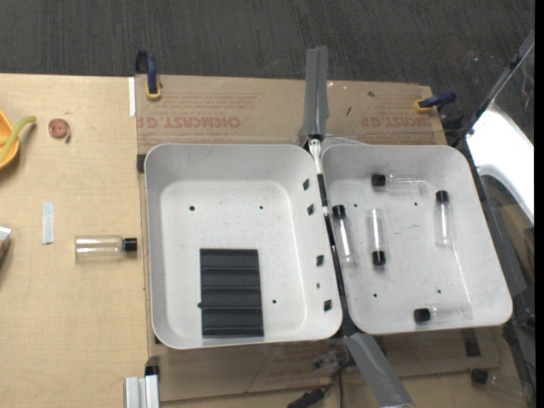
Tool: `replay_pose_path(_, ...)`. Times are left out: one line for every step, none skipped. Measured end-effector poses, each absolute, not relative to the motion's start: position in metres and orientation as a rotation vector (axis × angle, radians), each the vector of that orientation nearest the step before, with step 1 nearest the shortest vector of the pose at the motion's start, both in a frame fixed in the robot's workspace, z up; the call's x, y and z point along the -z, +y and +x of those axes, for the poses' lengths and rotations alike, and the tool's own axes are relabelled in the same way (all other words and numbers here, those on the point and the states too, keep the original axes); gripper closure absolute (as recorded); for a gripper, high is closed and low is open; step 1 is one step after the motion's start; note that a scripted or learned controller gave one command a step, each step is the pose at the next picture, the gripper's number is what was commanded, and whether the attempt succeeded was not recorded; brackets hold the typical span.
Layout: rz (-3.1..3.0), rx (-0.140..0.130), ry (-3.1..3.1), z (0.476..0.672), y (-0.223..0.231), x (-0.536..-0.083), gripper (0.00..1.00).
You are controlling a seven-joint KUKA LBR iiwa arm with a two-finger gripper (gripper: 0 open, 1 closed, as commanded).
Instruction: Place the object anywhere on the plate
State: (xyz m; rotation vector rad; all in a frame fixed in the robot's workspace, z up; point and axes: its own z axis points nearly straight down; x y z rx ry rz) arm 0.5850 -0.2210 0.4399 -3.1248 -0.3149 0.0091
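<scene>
Vials (375,236) lie in right bin (408,270), plate (230,293) in left; gripper's state cannot be told.

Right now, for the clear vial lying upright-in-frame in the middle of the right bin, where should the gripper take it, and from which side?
Grip the middle vial across its clear body, above its black cap at the near end. Come straight down from above: it lies flat on the right bin's floor, long axis running near to far, so the fingers should probably close from left and right. The vial by the divider leaves a gap on that side.
</scene>
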Motion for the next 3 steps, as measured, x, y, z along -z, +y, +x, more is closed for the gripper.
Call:
replay_pose_path(-3.125,-0.008,-0.319,0.652,-0.222,-0.439,0.0)
replay_pose_path(-3.124,-0.009,-0.315,0.587,-0.222,-0.44,0.0)
replay_pose_path(-3.125,-0.008,-0.314,0.646,-0.177,-0.439,0.0)
